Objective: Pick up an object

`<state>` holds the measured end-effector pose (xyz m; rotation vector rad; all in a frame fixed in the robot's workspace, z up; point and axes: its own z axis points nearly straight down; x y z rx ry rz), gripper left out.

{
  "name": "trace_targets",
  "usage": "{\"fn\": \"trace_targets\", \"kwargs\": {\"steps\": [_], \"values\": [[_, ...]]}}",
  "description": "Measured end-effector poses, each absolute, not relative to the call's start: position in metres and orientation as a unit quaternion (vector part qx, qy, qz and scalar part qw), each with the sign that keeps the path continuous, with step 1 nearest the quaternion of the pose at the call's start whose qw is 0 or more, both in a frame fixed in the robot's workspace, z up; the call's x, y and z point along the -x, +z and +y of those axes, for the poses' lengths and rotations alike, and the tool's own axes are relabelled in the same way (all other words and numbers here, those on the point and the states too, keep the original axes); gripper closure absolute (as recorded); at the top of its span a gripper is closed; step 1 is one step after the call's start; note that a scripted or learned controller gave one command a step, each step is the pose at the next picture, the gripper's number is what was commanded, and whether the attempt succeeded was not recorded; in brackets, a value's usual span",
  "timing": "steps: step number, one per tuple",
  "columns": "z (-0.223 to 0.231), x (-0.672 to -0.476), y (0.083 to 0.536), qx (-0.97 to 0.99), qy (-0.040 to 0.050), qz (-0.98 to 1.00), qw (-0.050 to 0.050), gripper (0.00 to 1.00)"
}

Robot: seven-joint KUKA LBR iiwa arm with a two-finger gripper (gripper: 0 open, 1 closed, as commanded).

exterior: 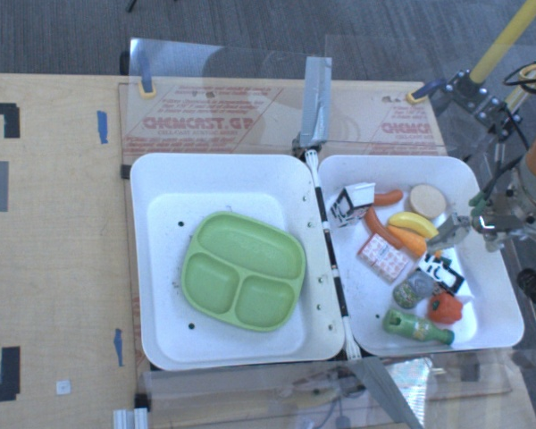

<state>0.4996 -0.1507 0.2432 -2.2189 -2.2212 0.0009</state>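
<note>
Objects for picking lie heaped in the right bin point(491, 324): a yellow banana point(413, 224) near its middle, with a round tan disc point(427, 199) just beyond it on the far side, an orange carrot point(395, 232) touching the banana's near-left side, and a smaller orange sausage-shaped piece point(389, 197) farther off. A small white and black carton point(352, 200) sits at the far left of the pile. A pink checked packet point(382, 256) lies left of centre, and toward the near edge come a grey round lid-like item point(417, 289), a black and white box point(446, 274), a red tomato-like toy point(445, 307) and a green bottle point(415, 327) lying on its side. The gripper point(454, 231) reaches in from the right and hangs just right of the banana (whether its fingers are apart or together cannot be told from this slant). The left bin point(161, 239) carries a pale green divided plate point(242, 271) with three compartments. Both bins rest on a bench point(54, 239) of light wood marked with black corner tapes and blue tape strips; clear plastic sheeting point(214, 119) with red lettering stands behind the bins, and grey carpet point(250, 7) lies beyond.
</note>
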Motion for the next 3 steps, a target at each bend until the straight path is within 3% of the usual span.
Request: {"fn": "trace_targets", "kwargs": {"steps": [1, 2, 3], "values": [[-0.134, -0.554, 0.113, 0.687, -0.0043, -0.727, -0.007, 0.0], [-0.135, -0.584, 0.099, 0.642, -0.0036, -0.767, -0.006, 0.0], [-0.136, -0.586, 0.11, 0.643, -0.0054, -0.766, -0.009, 1.0]]}}
